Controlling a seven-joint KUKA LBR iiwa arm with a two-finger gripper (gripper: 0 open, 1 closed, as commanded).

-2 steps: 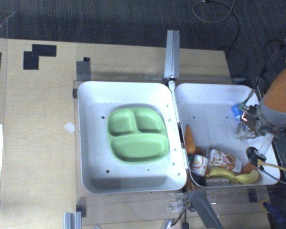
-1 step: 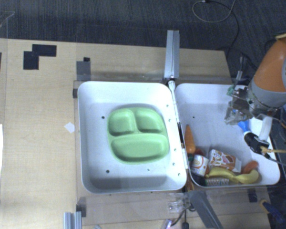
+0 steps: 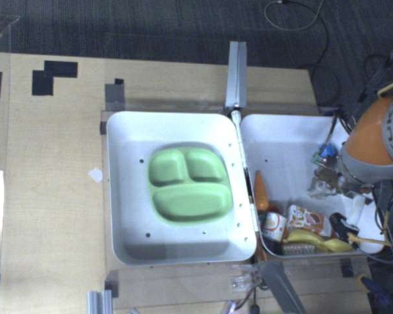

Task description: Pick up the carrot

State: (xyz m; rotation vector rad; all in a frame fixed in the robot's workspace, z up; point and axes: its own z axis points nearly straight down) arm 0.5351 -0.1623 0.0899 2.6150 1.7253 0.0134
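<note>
Over the right bin (image 3: pixel 281 136), the gripper (image 3: pixel 327 183) hangs apart from the carrot (image 3: pixel 259 192), its opening unclear.

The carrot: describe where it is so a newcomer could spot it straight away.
Find the right-hand white bin and follow its left wall, next to the divider. The carrot lies along that wall, above a small can. It is the slim orange piece, unlike the yellow banana and printed carton nearby.

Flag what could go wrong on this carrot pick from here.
1. The carrot lies right against the left wall of the right bin, so a finger may hit the wall.
2. A small can sits at its lower end and could get bumped or grabbed instead.
3. The gripper is across the bin, leaving a long approach.
</note>
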